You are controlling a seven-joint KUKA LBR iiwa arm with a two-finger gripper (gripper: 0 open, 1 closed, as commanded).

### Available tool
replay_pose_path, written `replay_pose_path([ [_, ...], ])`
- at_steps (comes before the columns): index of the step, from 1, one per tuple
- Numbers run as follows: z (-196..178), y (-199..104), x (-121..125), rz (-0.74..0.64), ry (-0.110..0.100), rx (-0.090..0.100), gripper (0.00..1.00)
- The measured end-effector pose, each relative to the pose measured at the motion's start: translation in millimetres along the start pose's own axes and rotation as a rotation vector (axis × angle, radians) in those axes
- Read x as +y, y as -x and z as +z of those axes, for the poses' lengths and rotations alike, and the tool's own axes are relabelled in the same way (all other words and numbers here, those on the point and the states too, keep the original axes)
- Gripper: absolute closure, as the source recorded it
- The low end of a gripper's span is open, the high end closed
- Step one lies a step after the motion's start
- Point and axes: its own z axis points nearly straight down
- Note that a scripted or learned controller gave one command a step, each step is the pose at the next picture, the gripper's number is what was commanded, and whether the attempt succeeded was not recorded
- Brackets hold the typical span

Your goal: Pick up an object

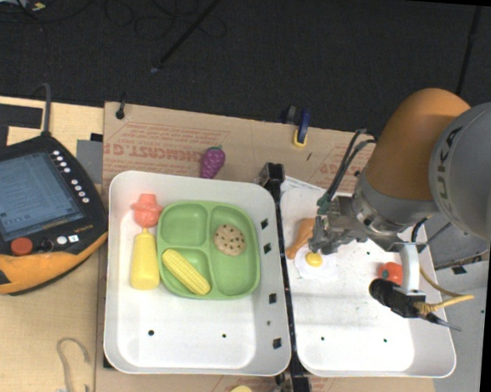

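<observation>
Cardboard-backed bench, camera view: gripper (325, 238) low in the right bin (385, 352), jaw state impossible to tell, above a fried-egg toy (312, 259) beside an orange piece (300, 236) (likely light, rigid, slippery plastic; best taken across its yolk).

Green tray (247, 276) crowds left bin (181, 347); its near half lies open.
</observation>
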Motion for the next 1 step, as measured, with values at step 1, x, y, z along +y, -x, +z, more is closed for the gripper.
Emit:
replay_pose_path([
  [1, 5.6, -35.4, 21.8, 0.002, -0.001, -0.001, 1.0],
])
